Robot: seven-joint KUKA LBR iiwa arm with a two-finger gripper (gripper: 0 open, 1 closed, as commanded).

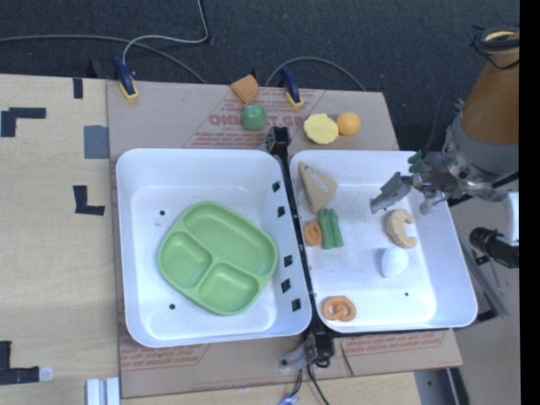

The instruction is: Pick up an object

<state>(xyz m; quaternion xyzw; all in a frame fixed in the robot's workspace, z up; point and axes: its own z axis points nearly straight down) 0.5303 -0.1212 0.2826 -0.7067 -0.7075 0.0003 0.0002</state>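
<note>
Arm reaching in from the right, as I see it, orange band uppermost and wrist angled down over the right bin (439,306). My gripper (403,194) hangs above the bin's upper right part, fingers spread apart with nothing between them. Just below it lies a tan bagel-like piece (401,229), with a white egg (393,262) under that. Further left sit a cheese wedge (317,186), a green vegetable (329,228) and a pretzel (339,309). A green divided plate (218,257) rests in the left bin (135,226).
</note>
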